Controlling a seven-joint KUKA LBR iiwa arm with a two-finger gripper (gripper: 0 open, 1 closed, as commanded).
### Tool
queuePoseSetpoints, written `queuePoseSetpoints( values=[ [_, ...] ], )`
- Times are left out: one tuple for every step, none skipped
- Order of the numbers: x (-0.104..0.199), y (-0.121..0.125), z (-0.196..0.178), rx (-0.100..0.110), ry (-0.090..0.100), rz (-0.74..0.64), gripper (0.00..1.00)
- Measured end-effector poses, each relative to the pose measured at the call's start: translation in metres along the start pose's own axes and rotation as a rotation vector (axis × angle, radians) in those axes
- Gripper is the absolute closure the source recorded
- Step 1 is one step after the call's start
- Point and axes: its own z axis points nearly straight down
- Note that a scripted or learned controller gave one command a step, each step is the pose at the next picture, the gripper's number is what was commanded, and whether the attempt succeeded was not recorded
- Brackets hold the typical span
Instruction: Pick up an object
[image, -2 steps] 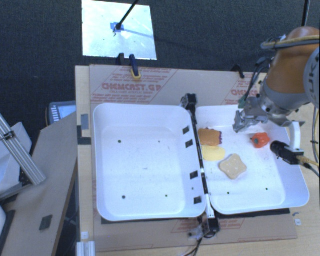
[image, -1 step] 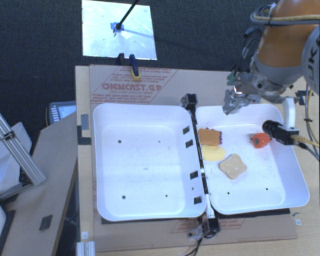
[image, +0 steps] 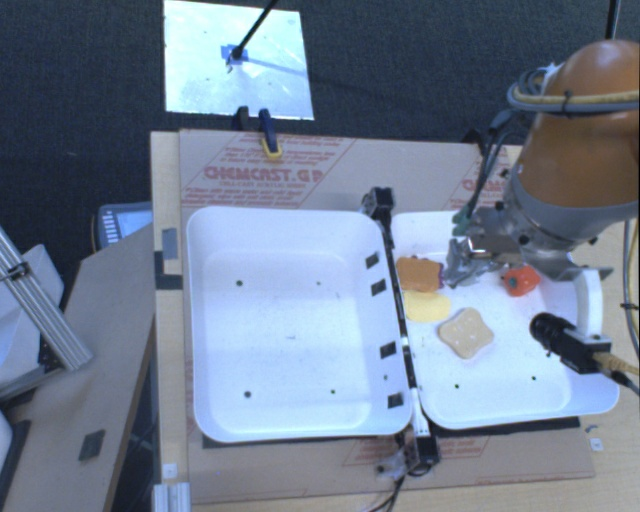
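The right bin (image: 520, 400) holds several small items. An orange block (image: 418, 273) lies near its left wall, with a flat yellow piece (image: 428, 307) just in front of it. A beige toast-shaped piece (image: 466, 333) rests nearer the front. A red-orange item (image: 520, 281) sits to the right, partly under the arm. My gripper (image: 459, 264) hangs low over the bin, just right of the orange block. I see nothing held in it.
The left bin (image: 200, 300) stands beside the right one, with a black-clipped divider (image: 390, 300) between them. A black fixture (image: 565, 342) sits at the right bin's right side. The arm's orange and grey body (image: 585, 130) covers the bin's far right corner.
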Motion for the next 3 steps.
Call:
queuePoseSetpoints(
  values=[
    [0.055,0.001,-0.119,-0.015,0.001,-0.002,1.00],
    [0.137,0.003,-0.120,-0.002,0.000,-0.005,1.00],
    [0.220,0.013,0.013,0.011,-0.005,-0.003,1.00]
  ],
)
